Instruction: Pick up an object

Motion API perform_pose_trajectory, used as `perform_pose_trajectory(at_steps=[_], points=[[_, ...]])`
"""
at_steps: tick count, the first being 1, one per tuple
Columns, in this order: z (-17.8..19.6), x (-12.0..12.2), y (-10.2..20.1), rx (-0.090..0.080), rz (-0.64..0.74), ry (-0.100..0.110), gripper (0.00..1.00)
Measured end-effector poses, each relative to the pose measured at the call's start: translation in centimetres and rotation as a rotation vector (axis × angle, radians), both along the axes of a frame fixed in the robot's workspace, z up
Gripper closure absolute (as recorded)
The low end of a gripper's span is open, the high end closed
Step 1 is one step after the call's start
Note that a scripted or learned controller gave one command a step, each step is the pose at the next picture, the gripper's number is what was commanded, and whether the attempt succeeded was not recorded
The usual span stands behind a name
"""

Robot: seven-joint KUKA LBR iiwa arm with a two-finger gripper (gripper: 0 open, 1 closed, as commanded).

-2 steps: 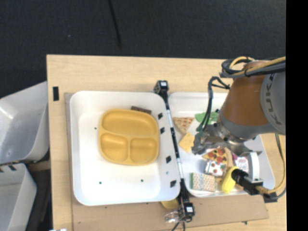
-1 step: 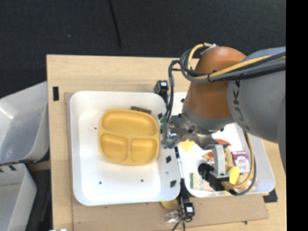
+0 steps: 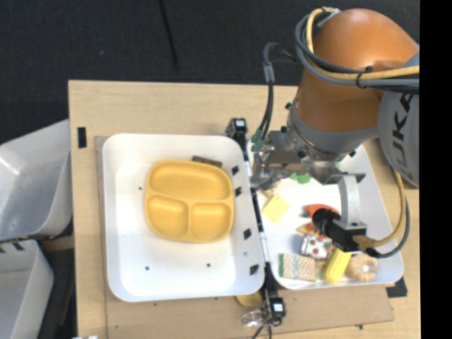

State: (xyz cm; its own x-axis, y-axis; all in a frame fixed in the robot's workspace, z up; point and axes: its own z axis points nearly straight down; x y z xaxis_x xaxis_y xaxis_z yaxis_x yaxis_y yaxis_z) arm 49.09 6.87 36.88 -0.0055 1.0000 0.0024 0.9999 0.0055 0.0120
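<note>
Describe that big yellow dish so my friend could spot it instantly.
Look at the left white bin. Lying in its middle is the yellow plate, rounded and split into three compartments. It is far larger than the small items in the right bin.

Overhead count: two white bins on one tabletop (image 3: 162,101), with one robot arm (image 3: 353,69) reaching in.

The left bin (image 3: 120,260) holds one yellow divided plate (image 3: 189,200) with three compartments, and one small dark item (image 3: 205,161) at the plate's far edge. The right bin (image 3: 378,189) holds a cluster of small things: one yellow square (image 3: 276,208), one green piece (image 3: 303,179), one orange and red item (image 3: 319,210), one patterned block (image 3: 297,266), one yellow cylinder (image 3: 337,264), one tan lump (image 3: 362,268), and one small spotted item (image 3: 314,245); others may be hidden under the arm.
</note>
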Motion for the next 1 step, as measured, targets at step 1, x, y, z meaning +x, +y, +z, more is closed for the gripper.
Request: perform_pose_trajectory(at_steps=[1], points=[[-0.64, -0.09, -0.13, -0.004, -0.001, 0.012, 0.0]])
